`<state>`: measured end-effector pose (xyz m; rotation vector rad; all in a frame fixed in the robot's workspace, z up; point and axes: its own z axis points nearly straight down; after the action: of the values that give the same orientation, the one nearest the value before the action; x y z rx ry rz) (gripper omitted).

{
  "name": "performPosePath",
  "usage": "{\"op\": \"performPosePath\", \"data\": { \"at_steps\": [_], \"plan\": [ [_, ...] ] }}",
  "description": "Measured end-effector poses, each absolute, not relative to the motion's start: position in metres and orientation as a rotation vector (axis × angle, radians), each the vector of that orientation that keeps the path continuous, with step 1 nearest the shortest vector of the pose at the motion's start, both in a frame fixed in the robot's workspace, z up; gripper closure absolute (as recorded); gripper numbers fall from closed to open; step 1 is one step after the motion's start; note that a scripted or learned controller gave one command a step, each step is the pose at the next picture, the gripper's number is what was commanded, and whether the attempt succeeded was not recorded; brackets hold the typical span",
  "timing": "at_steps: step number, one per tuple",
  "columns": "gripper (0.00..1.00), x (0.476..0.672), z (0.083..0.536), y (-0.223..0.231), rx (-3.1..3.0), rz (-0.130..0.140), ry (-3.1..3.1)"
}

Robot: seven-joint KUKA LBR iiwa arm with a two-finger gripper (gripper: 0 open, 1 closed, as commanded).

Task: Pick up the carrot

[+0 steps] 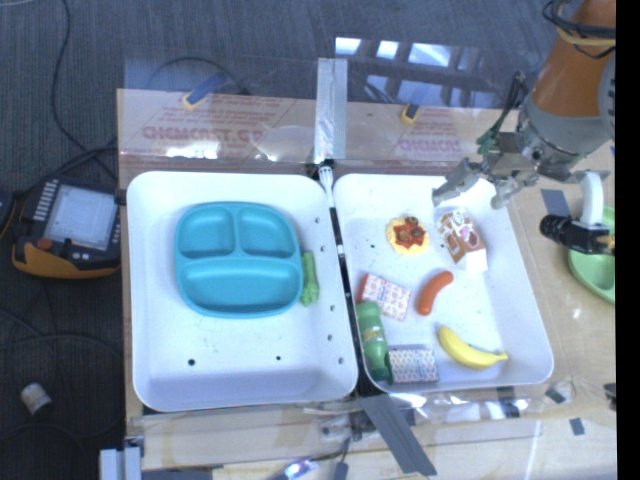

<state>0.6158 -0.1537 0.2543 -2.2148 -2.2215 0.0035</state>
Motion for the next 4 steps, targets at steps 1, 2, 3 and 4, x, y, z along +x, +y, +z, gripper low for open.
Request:
{"op": "performPosePath", "data": {
  "at_steps": [1, 2, 3, 4],
  "plan": [
    [0.0, 0.576, 0.092, -0.124, -2.195, 0.002, -2.246],
    [0.0, 0.633, 0.181, -0.09, -2.004, 0.003, -2.415],
    [0.0, 0.53, 0.105, -0.113, -1.787, -0.007, -2.596],
    [0.0, 0.495, 0.095, -0.174, -2.039, -0.031, -2.411]
  ]
}}
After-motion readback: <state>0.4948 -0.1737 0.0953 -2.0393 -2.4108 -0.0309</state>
